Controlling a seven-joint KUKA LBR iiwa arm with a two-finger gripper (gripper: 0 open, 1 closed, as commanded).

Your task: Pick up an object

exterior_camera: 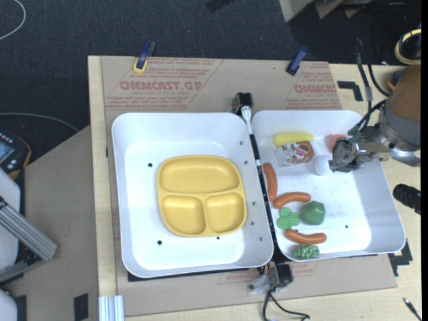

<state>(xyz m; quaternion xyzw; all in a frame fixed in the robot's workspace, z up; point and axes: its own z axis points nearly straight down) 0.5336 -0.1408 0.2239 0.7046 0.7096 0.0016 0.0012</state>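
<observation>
The right bin [374, 199] holds several toy foods: a yellow corn piece [293, 138], a red-and-white packet [296, 153], three orange sausages [269, 179] [292, 198] [306, 237], a green pepper [313, 212], a leafy green piece [288, 218] and a pea pod [306, 251]. My gripper [341, 159] hangs low over the bin's upper right part, between a small red-orange item [334, 141] and a small white item [322, 168]. Nothing visibly hangs from it.
The left bin [134, 146] carries a yellow divided tray [200, 194]. A black divider with clamps [243, 103] runs between the bins. Cables and the arm's body [404, 112] crowd the right edge. Blue clips [143, 56] [297, 61] hold the cardboard at the back.
</observation>
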